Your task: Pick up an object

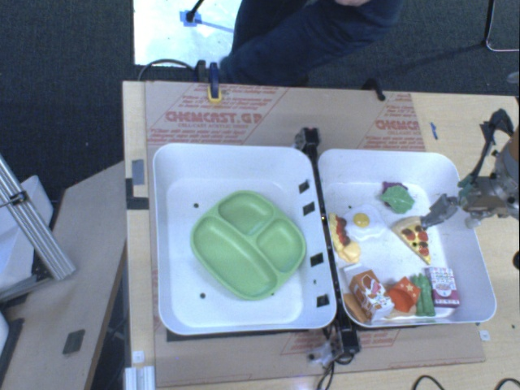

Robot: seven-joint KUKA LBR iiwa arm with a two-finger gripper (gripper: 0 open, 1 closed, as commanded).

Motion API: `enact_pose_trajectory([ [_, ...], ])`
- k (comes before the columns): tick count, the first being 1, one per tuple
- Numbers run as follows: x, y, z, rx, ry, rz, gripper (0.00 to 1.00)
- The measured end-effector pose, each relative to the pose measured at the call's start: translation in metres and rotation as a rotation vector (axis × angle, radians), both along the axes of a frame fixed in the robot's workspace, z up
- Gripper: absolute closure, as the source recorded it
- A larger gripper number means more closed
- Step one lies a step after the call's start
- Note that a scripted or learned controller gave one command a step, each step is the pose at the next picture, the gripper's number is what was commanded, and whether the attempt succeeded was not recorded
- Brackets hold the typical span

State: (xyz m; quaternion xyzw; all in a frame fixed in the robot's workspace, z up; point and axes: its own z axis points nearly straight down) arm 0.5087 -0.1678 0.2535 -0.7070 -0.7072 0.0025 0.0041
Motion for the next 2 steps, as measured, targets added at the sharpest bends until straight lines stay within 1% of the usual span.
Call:
enact_pose_trajectory([
  [1, 0.002, 0.000, 0.005, -0.003, -0.011, 0.003, 0.00],
  [2, -0.003, 0.008, -0.052, -0.001, -0.007, 0.002, 0.00],
])
